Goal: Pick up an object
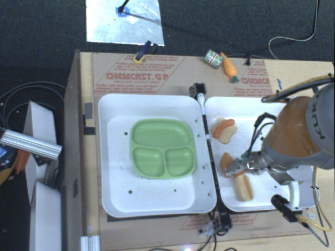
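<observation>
Gripper (236, 166) low in right bin (261, 104), near its left wall, finger state indiscernible, hot dog bun (243, 187) just beside.

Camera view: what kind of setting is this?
Likely a robot lab grasping bench: two shallow white bins on a cardboard-covered bench, a green sectioned plastic tray, toy food pieces, loose cables.

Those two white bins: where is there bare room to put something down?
The left bin has bare floor all round the green divided tray. In the right bin, the strip above the sausage roll is bare; lower down it is crowded by the pincer, an orange piece and a bun.
</observation>
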`<state>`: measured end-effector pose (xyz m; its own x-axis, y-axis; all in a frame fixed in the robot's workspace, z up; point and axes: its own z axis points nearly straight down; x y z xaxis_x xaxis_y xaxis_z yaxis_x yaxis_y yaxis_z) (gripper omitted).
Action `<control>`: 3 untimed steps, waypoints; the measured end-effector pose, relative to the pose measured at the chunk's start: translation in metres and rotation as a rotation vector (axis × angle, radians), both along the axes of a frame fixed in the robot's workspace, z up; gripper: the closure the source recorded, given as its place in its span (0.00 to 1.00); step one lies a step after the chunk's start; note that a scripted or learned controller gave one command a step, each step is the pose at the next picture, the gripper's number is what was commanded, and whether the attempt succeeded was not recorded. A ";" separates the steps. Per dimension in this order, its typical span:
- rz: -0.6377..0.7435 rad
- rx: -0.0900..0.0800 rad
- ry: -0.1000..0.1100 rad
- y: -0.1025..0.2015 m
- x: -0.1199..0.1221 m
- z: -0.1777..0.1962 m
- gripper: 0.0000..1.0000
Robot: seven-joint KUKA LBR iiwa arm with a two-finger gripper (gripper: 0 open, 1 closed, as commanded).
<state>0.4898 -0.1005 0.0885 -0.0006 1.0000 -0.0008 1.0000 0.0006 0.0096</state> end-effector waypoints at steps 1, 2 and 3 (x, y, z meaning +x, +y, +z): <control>0.003 0.000 0.006 0.001 0.077 0.060 0.00; 0.002 0.002 0.000 -0.008 0.035 0.002 0.00; 0.004 0.000 0.004 0.001 0.138 0.039 0.00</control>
